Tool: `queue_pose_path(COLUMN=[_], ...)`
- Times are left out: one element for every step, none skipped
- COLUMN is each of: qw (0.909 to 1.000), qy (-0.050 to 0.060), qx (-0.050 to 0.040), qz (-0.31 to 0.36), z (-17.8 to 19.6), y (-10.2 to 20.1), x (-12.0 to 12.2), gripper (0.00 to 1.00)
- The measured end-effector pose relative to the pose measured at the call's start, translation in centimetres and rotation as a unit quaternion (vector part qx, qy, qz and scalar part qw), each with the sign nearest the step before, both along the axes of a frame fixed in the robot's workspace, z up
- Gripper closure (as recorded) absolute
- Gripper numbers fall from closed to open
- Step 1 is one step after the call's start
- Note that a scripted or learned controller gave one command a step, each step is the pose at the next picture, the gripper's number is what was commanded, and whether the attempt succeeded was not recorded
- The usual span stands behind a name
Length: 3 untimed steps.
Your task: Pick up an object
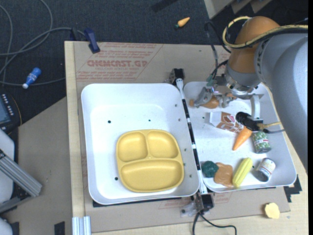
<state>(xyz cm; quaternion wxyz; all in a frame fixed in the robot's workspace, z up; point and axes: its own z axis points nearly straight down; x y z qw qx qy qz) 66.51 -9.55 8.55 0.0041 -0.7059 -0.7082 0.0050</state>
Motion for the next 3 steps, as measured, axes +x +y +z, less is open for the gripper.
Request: queue_pose_path(qw=[1.0,1.0,1.0], qy=[-0.002,-0.003,-0.002], qx=[0.0012,0.0015,-0.0016], qz=[-0.001,-0.001,-0.001], z=[0.05,0.05,0.03], y=[-0.77,-1.26,-0.27], x=[0.02,0.06,0.0], gripper=[0.0,0.0,0.0])
